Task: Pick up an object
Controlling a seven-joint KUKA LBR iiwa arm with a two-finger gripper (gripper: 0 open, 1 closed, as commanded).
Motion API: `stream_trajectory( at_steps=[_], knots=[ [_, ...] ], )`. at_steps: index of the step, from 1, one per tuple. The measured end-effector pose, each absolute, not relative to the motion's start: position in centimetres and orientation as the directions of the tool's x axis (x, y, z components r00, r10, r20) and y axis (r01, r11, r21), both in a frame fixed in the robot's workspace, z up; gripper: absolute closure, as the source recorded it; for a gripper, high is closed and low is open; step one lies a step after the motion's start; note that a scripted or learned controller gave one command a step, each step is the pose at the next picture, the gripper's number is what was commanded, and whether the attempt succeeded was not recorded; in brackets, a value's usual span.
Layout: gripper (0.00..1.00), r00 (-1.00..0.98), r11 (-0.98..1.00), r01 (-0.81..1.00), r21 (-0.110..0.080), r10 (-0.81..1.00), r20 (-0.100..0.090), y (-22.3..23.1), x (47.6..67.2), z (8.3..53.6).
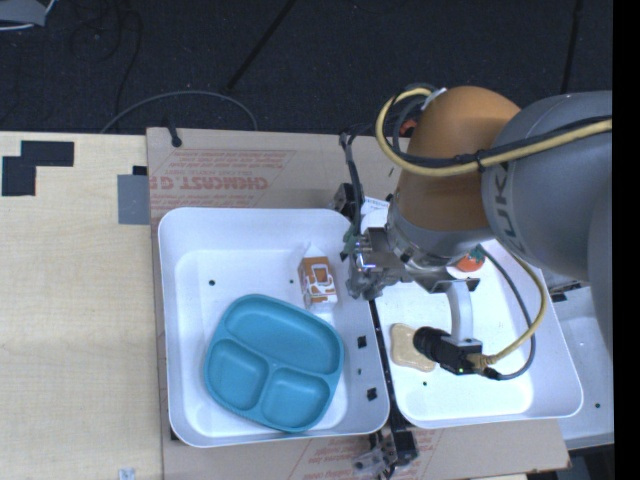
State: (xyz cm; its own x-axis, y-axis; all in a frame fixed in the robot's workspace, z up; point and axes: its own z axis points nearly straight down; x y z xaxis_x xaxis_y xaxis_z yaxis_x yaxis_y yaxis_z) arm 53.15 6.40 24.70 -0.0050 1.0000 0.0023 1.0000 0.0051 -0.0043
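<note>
Much of the right bin is covered by the grey arm and its orange band, by which that bin's far wall and part of its floor are hidden. The left bin is seen whole. A blue divided plate is laid on its floor, toward the near side. The gripper is seen over the dividing rims between the bins; whether it is wide or narrow cannot be told. A small orange-and-white carton is stood just beside it in the left bin. A pale flat object in the right bin is partly masked by a black cable fitting.
</note>
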Motion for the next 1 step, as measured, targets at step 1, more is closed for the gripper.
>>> stream_trajectory(
  at_steps=[1],
  knots=[
    [1.0,-0.005,0.005,1.0,-0.006,1.0,0.002,11.1,51.7,24.88]
  ],
)
